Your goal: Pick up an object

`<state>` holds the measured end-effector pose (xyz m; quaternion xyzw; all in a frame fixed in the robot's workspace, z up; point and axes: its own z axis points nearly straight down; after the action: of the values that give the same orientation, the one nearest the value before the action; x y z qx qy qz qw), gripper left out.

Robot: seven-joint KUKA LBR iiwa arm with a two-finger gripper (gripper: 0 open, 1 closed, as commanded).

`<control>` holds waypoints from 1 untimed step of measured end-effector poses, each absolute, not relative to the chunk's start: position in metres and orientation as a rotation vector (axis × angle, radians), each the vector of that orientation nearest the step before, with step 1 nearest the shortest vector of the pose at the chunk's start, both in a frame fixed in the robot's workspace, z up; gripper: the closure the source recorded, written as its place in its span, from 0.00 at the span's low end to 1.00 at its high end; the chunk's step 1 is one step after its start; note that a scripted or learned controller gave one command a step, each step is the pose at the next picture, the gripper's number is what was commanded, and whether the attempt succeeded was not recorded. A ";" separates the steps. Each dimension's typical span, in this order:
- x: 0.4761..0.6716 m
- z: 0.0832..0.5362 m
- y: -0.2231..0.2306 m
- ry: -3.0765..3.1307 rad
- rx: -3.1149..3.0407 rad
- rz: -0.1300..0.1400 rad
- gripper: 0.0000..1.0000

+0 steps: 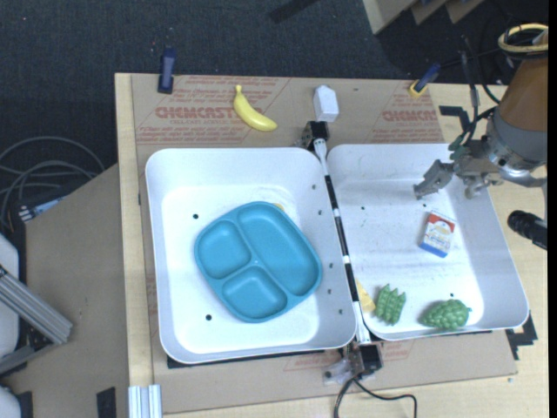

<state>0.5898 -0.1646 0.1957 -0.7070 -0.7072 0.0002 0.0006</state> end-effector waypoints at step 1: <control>0.572 0.133 -0.207 -2.218 -2.220 0.004 0.00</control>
<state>0.5717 -0.2065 0.1326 -0.7074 -0.7068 0.0014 0.0016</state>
